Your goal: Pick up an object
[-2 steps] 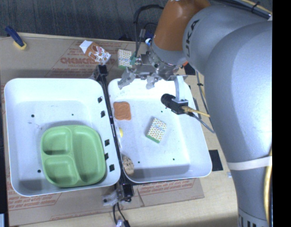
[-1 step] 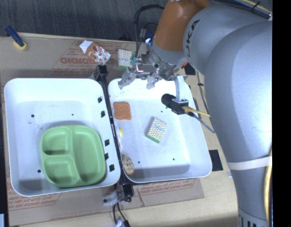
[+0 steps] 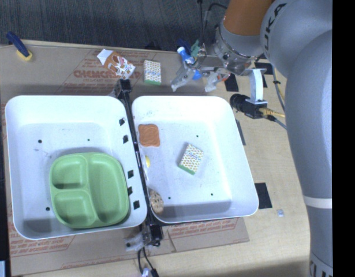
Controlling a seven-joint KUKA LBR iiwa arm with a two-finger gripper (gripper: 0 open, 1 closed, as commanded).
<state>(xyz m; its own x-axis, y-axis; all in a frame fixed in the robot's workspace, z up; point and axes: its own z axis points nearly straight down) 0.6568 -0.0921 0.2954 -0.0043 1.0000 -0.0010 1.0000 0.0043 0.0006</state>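
My gripper (image 3: 195, 83) hovers above the far rim of the right bin (image 3: 223, 105), fingers spread apart with nothing between them. In the right bin lie an orange-brown square sponge (image 3: 149, 135) near the far left corner and a small patterned green-and-white block (image 3: 191, 158) in the middle. A small yellow piece (image 3: 146, 161) and a round tan object (image 3: 156, 201) rest against the bin's left wall. A green divided plate (image 3: 88, 189) sits in the left bin (image 3: 27, 114).
Behind the bins on the cardboard lie a crumpled snack wrapper (image 3: 115, 64), a small patterned packet (image 3: 152, 71) and a blue-and-yellow tool (image 3: 19, 46) at the far left. The grey arm (image 3: 307, 97) fills the right side. Black clips line the divider between bins.
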